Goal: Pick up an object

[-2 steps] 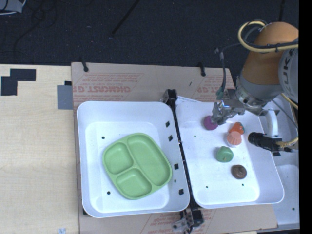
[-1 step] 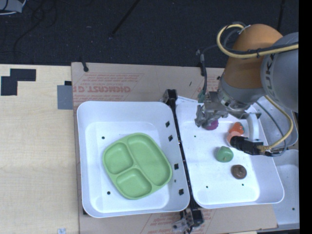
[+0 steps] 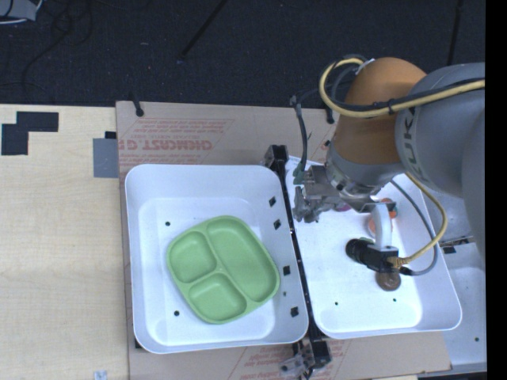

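Pincer low over right bin, finger state unclear beneath wrist.

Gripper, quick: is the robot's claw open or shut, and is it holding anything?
Gripper: cannot be told; it sits low over the right bin, at its left edge.

My own wrist and orange band cover the far part of the right bin. My pincer is a dark tangle, its tips unreadable. 1 small pinkish thing peeks out beside my wrist, too hidden to name. My arm runs off the right edge.
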Controlling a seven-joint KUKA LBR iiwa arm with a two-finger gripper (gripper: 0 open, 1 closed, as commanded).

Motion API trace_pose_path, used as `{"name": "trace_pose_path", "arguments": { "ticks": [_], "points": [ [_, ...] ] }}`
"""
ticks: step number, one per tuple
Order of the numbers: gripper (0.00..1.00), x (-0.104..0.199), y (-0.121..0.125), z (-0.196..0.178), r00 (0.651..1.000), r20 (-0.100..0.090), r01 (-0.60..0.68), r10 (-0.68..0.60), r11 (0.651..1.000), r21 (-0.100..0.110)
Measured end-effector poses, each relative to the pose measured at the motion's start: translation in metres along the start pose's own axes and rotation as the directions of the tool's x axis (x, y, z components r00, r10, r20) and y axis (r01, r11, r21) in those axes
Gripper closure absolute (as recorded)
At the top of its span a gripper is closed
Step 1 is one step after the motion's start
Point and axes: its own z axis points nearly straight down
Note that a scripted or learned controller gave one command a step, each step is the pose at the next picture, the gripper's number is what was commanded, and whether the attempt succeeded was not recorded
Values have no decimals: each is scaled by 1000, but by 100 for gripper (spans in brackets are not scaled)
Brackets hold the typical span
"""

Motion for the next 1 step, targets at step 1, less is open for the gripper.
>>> {"name": "trace_pose_path", "arguments": {
  "ticks": [1],
  "points": [
    [100,55,-10,-4,1000,0,1,-1,1000,-1]
  ]
}}
